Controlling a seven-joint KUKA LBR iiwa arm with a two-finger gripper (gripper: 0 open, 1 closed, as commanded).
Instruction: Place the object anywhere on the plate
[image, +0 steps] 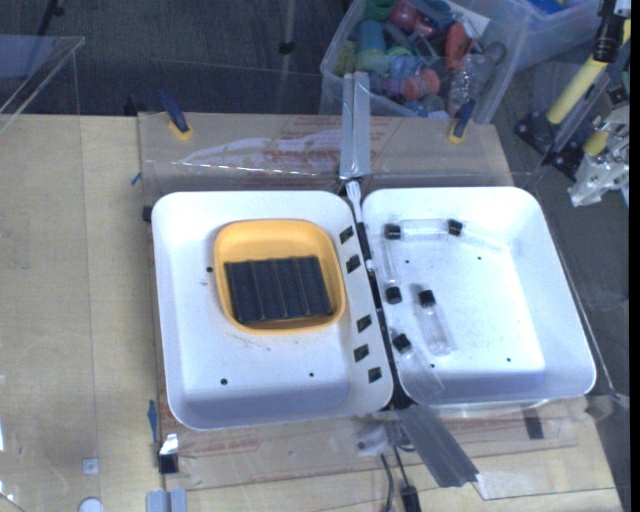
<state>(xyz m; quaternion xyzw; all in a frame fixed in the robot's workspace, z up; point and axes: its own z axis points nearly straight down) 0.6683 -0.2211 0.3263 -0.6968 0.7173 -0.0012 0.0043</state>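
A yellow plate (232, 246) with rounded corners sits in the left white bin (185, 380). A dark, ribbed rectangular object (277, 288) lies flat on the plate, covering most of its middle. My gripper (603, 172) hangs at the far right edge of the view, beyond the upper right corner of the right bin (520, 350). It is well away from the plate and nothing shows in it. The arm's yellow-orange band (577, 85) rises above it.
Several clear tubes with black caps lie in the right bin, one (425, 230) near its back and one (432, 320) near its middle. A black-tabbed divider (362, 300) joins the bins. A tub of coloured toys (425, 50) stands behind the bench.
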